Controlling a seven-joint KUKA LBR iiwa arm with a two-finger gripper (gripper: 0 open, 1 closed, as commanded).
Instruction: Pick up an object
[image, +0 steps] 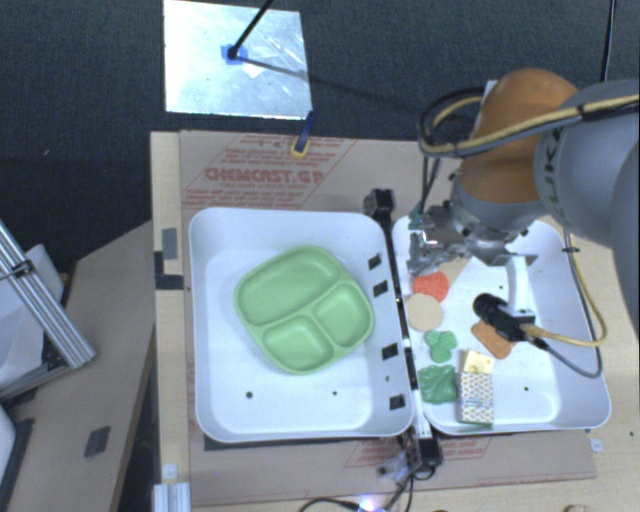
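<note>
Dark carpet surrounds the tabletop (120, 270), which carries a sheet of printed cardboard (260, 165) and, on it, two shallow white bins side by side. Farthest left, the left bin (215, 400) holds a pale green divided plate (304, 308) lying flat near its middle, turned at a slant. Past the black clips on the shared wall, the right bin (560, 390) holds a cluster of small play-food pieces along its near-left side: an orange-red round piece (431, 284), a tan disc (424, 314) just below it, two green leafy pieces (438, 364), a yellow packet (476, 386) and a brown wedge (491, 341) partly under a black part of the arm. The grey arm with its orange band (510, 130) reaches in over the far part of this bin, and the end effector (432, 250) hangs just above the orange-red piece; whether it is spread or closed cannot be told from this view, and nothing is visibly held. The orange-red piece looks like the likeliest target. It is probably light, stiff plastic, thin and somewhat slick, so it may skid or tip when pinched. A grip across its width, with the tips pressed low to the bin floor, seems best, keeping clear of the tan disc touching or nearly touching its lower edge.
</note>
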